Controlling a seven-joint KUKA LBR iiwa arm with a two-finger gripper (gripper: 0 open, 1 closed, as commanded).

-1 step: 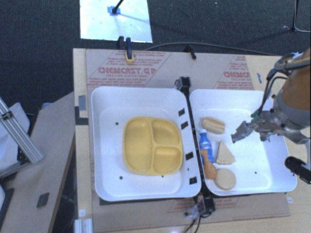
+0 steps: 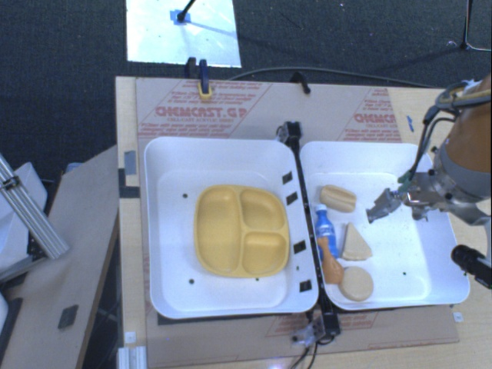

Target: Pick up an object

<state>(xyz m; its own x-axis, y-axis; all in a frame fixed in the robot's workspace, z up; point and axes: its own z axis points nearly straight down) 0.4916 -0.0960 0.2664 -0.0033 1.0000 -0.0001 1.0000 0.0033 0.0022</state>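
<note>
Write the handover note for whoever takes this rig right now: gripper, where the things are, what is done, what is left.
Gripper: over the right bin, above its middle, nothing between its fingers; open or shut cannot be told.
Right bin, along its left side: bread roll, blue bottle, wedge-shaped piece, orange piece, round cookie.
Left bin: yellow divided plate, lying flat.
Done: arm is positioned over the right bin.
Left: nothing picked yet; descend on one object, grasp it, lift it.
</note>
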